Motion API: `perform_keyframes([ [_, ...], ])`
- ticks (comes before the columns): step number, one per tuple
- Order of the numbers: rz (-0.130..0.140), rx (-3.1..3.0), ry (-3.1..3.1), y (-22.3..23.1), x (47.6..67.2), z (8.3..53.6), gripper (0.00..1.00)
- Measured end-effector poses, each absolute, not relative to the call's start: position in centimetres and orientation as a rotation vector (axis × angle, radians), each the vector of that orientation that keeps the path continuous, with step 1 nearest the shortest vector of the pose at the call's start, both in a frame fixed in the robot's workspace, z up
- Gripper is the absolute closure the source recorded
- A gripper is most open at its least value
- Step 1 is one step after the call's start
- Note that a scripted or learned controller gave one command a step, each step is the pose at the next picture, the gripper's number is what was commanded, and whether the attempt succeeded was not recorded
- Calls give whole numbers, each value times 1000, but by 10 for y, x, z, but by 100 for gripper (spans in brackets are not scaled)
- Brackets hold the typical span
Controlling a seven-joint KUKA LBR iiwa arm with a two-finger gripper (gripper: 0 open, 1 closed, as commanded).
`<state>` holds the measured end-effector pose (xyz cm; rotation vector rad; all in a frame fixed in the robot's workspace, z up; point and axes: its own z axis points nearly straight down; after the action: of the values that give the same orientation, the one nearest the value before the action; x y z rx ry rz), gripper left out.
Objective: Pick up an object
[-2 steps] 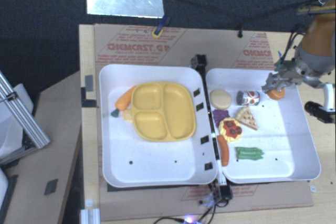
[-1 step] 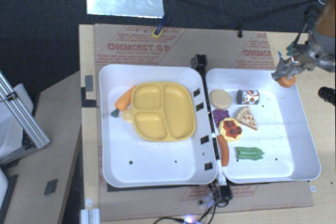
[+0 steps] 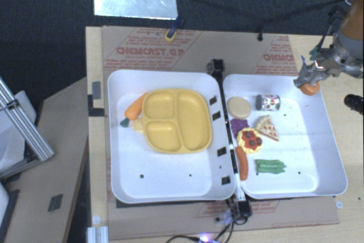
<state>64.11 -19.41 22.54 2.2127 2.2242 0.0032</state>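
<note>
Claw (image 3: 310, 81) above right bin's (image 3: 333, 139) far right corner, clamped on small orange object (image 3: 310, 89). To claw's left, in same bin: toy can (image 3: 268, 102), pizza slice (image 3: 267, 127), round cookie (image 3: 239, 106).

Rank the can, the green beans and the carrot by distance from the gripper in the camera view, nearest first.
Measured from the gripper, at the right bin's upper right corner:
1. The can, upper part of the right bin, just left of the gripper.
2. The green beans, lower part of the right bin.
3. The carrot, left bin, left of the yellow plate.
</note>
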Motion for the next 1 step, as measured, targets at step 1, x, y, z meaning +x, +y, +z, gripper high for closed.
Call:
perform_keyframes([
  [1,4,2211,2230,-146,624,235,100],
])
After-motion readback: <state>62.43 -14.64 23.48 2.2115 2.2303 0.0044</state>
